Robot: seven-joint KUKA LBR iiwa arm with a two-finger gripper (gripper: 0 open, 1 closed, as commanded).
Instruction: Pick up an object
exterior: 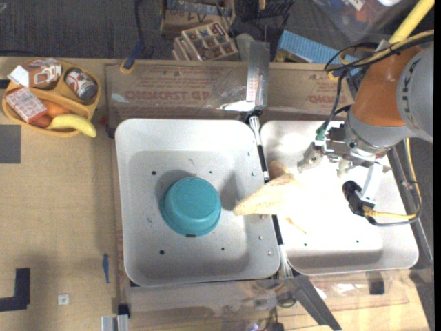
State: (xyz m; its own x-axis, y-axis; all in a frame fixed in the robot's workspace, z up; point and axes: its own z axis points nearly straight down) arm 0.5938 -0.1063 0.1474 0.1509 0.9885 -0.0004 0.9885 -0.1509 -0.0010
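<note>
Teal bowl (191, 206): round, upside down, base facing up, plain matte surface. Sits flat on the floor of the left bin (138, 143), slightly left of and below the bin's centre, clear of all four walls.

Pale yellow cloth (265, 196): elongated, tapering to a point at its lower left end, wider toward the upper right. Lies tilted across the divider between the two bins, the pointed end in the left bin just beside the bowl, not touching. A small tan lump (276, 167) sits at its upper end; identity unclear.
</note>
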